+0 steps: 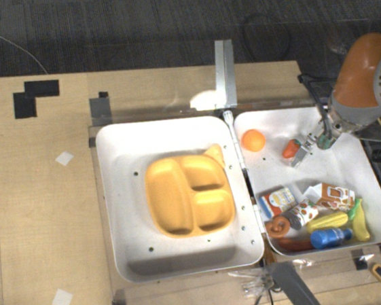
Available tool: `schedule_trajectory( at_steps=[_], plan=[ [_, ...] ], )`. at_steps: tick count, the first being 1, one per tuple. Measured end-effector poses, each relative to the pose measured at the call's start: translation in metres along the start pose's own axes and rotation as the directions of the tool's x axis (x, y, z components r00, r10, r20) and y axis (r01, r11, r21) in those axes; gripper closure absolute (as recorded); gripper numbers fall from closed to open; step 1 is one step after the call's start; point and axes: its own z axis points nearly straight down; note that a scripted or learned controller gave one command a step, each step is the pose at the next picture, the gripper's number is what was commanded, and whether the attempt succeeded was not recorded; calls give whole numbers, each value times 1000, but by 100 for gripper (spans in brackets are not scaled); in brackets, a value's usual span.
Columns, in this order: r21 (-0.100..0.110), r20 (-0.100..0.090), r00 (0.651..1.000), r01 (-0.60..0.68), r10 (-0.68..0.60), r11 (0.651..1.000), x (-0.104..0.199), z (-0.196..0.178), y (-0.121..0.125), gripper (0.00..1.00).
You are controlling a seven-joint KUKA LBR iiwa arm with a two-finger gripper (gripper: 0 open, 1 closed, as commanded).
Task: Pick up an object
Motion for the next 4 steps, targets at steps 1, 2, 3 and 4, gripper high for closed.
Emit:
schedule_trajectory(
  at_steps=[1, 2, 3, 4],
  plan=[
    [-7, 11, 1000, 7, -7, 1000, -2, -15, 4, 100],
    [-7, 10, 1000, 8, -8, 1000, -2, -15, 4, 0],
    [-1, 5, 979, 205, -205, 979, -35, -74, 3, 0],
    [-1, 0, 999, -32, 32, 999, 17, -1, 21, 0]
  ],
)
